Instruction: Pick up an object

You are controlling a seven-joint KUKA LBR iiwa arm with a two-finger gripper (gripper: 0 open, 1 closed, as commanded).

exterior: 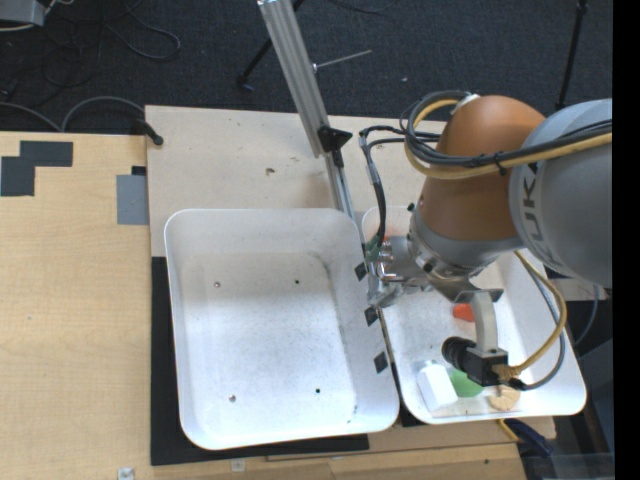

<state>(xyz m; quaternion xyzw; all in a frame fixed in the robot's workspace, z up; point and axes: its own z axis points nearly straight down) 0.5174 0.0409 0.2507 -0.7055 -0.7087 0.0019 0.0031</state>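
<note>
The tabletop (pixel 230 158) is lying pale under everything, and the big grey arm (pixel 560 198) is reaching in from the right of the frame, its orange-banded wrist hanging over the right bin (pixel 415 333). The left bin (pixel 260 338), centre frame, is showing just a white floor with a few dark specks, so nobody's hunting there. The claw (pixel 385 276) is sitting low by the wall the two bins share, mostly tucked beneath the wrist, and I cannot tell whether it's spread or pressed together, nor whether it's carrying anything.

The pickings are all in the right bin: a white block (pixel 435 386) and a green piece (pixel 465 381) are huddling at the lower end, a small orange thing (pixel 462 312) is peeking out near the wrist, and a tan scrap (pixel 505 400) is resting by the lower rim.

I'm reading this as the approach stage, with nothing lifted yet. Next it's needing to line up above one piece, drop and close cleanly.
</note>
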